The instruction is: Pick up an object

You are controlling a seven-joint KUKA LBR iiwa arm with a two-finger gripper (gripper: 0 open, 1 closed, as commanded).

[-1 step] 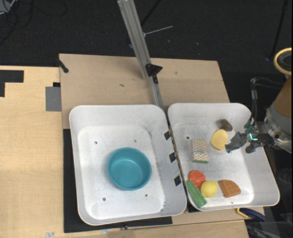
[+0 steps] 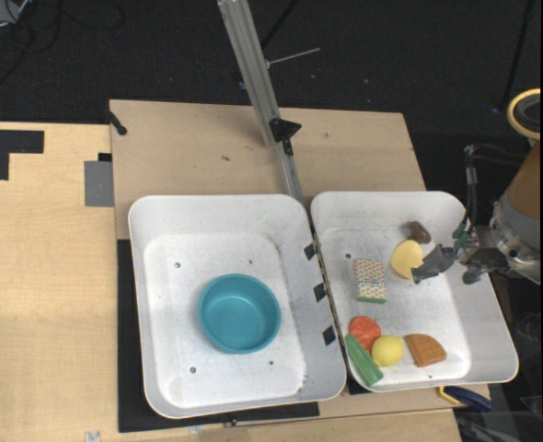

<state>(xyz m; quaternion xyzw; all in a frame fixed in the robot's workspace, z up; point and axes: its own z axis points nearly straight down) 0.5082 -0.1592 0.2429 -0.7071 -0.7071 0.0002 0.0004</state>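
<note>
We see the pincer (image 2: 448, 265) low in the right bin (image 2: 479, 339), its two fingers spread apart with nothing between them. The nearest candidate, a yellow lemon-like fruit (image 2: 405, 258), lies just beside one fingertip. We judge nothing is grasped yet; closing and lifting remain.

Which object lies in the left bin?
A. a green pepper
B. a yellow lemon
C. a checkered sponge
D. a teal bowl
D. The teal bowl sits alone in the left bin, while the yellow toy fruit, the checkered block and the green item all lie in the right bin.
</note>
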